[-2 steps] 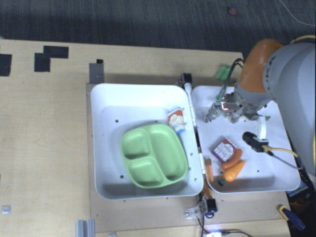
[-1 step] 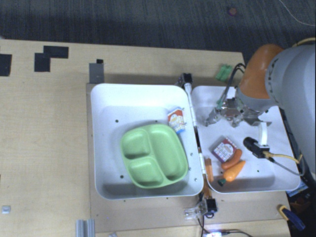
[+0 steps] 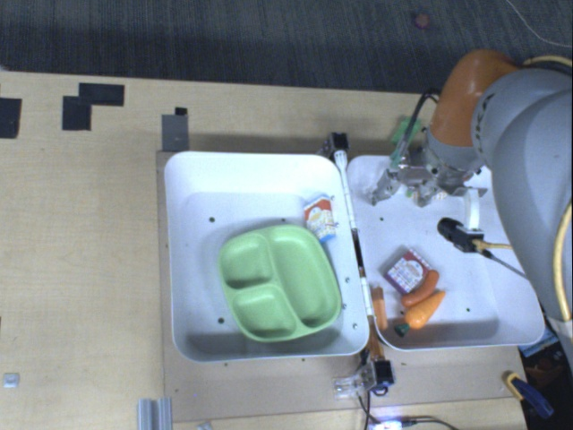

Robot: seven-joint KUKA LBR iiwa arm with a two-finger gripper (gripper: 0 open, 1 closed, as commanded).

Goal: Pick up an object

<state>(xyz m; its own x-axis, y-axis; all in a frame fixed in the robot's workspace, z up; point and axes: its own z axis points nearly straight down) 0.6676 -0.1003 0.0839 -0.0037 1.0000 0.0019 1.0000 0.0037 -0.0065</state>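
Observation:
My gripper (image 3: 405, 192) hangs over the far left corner of the right bin (image 3: 501, 330), open, with bare white floor between its fingers. Nearer the front of that bin lie a red packet (image 3: 409, 271), an orange carrot (image 3: 423, 308), a shorter orange piece (image 3: 422, 286) between those two, and a thin orange stick (image 3: 380, 305) against the left wall. They all lie well in front of the gripper, apart from it. The left bin (image 3: 192, 240) holds a green divided plate (image 3: 279, 281) and a small white, red and blue carton (image 3: 320, 217).
The grey arm with its orange band (image 3: 470, 79) comes in from the upper right and covers the right bin's far right corner. A ridge (image 3: 354, 240) separates the two bins. Black marks (image 3: 89, 106) sit on the bench at far left.

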